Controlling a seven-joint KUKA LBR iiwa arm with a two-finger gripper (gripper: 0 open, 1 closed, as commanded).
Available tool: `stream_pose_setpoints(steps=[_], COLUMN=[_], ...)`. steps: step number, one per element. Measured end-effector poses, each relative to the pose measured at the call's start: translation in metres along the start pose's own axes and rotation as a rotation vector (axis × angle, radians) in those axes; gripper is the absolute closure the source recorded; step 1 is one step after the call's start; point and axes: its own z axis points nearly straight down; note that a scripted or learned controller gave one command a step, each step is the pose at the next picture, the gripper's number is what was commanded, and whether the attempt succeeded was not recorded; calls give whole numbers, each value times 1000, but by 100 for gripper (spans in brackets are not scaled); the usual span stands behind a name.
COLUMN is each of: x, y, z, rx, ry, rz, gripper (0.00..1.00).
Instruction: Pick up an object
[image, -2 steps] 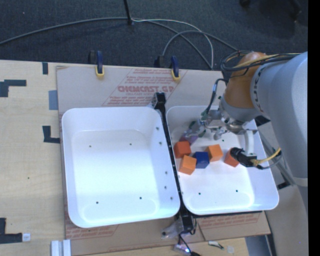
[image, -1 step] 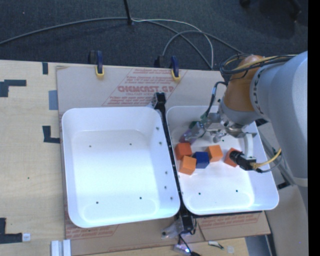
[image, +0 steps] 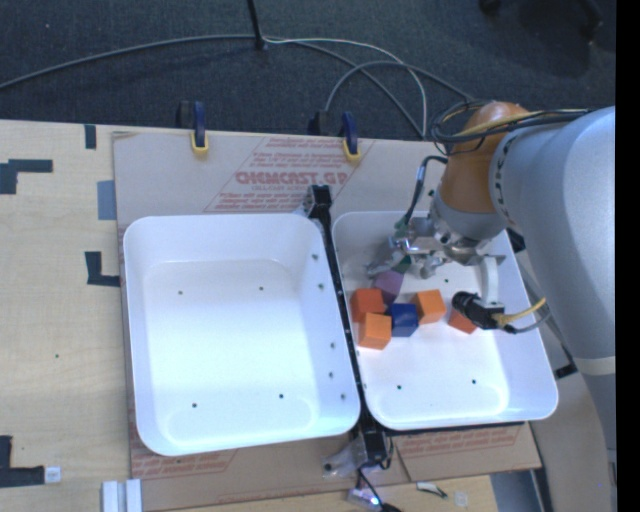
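— Where's the gripper (image: 400, 262) now?

— Low in the right bin (image: 500, 400), near its back wall, hanging from the orange-banded wrist. I cannot tell how it is set; the metal there is a tangle from this angle.

— And what lies closest?

— A purple block (image: 389, 284), touching or just under the tip, on the side toward the viewer (partly hidden by the gripper, so I can't make out its long axis). Past it, nearer still to us, an orange cube (image: 367, 301) against the divider, another orange cube (image: 376, 329) below that, and a blue cube (image: 404, 317) beside them.

— Anything off to the arm's side?

— An orange block (image: 431, 305), and a reddish one (image: 462, 321) by the black cable fitting. They look small, matte and hard-edged; my guess is the purple one is the target.
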Motion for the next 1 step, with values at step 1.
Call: stream_pose_setpoints(steps=[1], x=[15], y=[-28], z=[8], rx=[2], ry=[0], rz=[-1], gripper=[0])
